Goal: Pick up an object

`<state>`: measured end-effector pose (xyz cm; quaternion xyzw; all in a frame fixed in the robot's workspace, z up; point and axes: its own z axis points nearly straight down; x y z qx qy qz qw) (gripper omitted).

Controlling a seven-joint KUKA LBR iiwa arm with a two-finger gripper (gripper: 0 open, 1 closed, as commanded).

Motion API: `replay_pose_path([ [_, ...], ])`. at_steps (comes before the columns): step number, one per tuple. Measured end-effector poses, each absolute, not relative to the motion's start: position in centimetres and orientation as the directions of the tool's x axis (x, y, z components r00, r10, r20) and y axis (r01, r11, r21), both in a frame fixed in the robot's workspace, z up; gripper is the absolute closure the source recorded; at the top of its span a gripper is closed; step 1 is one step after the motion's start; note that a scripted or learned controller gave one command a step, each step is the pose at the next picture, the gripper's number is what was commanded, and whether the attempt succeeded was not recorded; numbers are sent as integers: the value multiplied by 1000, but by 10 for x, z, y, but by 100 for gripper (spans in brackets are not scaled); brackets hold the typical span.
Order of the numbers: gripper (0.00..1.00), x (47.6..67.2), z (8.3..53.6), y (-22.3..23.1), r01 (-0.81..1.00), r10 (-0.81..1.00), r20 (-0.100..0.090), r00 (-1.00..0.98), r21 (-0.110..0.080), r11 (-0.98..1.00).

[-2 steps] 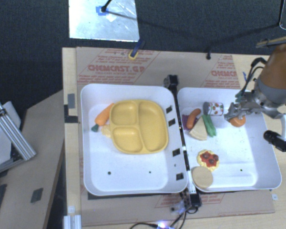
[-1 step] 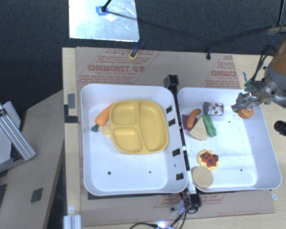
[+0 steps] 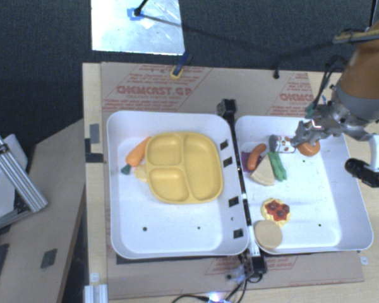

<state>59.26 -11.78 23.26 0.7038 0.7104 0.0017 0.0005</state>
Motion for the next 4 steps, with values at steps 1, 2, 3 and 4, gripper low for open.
replay_pose_path([
  [1, 100, 588, 240, -58, 1000, 1000, 3, -11, 2, 11],
  [2, 100, 579, 244, 0, 1000, 1000, 3, -11, 1, 11],
  [3, 100, 566, 231, 53, 1000, 1000, 3, -10, 0, 10],
  [4, 100, 575, 228, 116, 1000, 1000, 3, -11, 1, 11],
])
